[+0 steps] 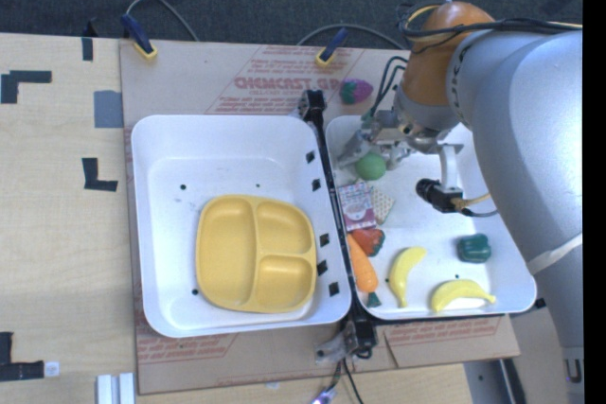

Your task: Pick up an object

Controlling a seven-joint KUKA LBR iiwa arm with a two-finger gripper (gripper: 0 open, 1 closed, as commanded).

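My gripper (377, 143) hangs low over the back left part of the right bin (507, 289), right above a green ball (371, 168). Whether it touches the ball is unclear. In front of the ball lie a red-and-white packet (357, 203), a red piece (371, 241) and an orange carrot (362, 270). Two yellow bananas (405, 272) (461, 295) and a dark green piece (473, 248) rest near the bin's front right.
The left bin (156, 147) holds a yellow divided plate (256, 253). A purple and green toy (356, 91) sits on the cardboard behind the right bin. The grey arm (530, 128) covers the right bin's right side. Yellow clamps (331, 47) hold the cardboard's back edge.
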